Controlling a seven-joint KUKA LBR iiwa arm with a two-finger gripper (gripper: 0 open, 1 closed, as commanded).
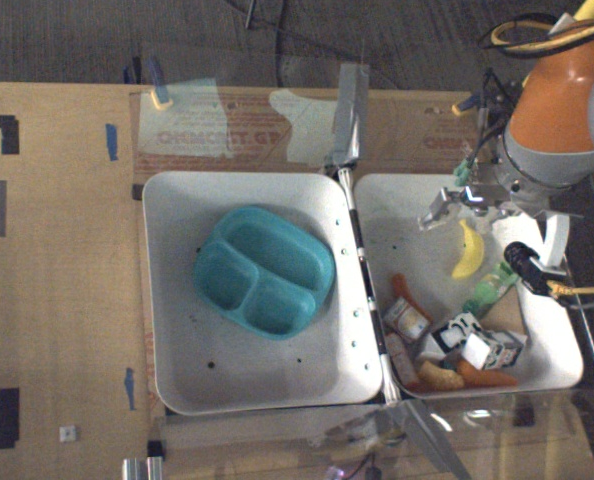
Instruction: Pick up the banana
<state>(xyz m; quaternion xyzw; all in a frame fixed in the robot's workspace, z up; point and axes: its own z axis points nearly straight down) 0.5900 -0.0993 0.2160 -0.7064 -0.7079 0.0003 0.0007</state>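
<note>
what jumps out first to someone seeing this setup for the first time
The teal divided tray lying alone in the left bin catches the eye first. Next is the orange-banded arm reaching in from the right, its end effector just above the yellow banana in the right bin. Small toy foods crowd that bin's lower part.

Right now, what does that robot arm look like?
The arm is rounded and bulky, with a broad orange band above a grey wrist. Yellow and black cables loop over its top. At its end sits a small metallic gripper with greenish fittings, and a black cylinder with a yellow cable beside it.
</note>
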